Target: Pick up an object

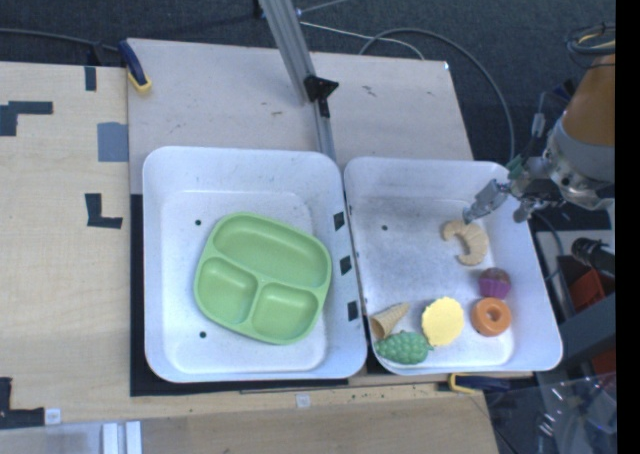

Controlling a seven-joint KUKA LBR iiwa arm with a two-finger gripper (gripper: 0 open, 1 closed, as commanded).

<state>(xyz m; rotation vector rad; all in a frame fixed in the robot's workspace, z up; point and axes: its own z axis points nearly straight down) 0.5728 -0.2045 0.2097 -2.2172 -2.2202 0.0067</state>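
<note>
The right bin (400,192) holds several toy foods. A tan curved pastry (466,241) lies near its right side. Below it sit a purple piece (493,283), an orange ring (491,316), a yellow round piece (442,321), a tan cone (389,319) and a green bumpy piece (403,347). My gripper (503,207) hangs over the bin's upper right, just above and right of the pastry. It is open with nothing between its fingers (486,201).
The left bin (170,182) holds a green divided plate (263,277). A slanted metal pole (290,32) ends at the bins' back edge. Cables (440,42) run behind the right bin. The arm's orange band (598,102) sits at the right.
</note>
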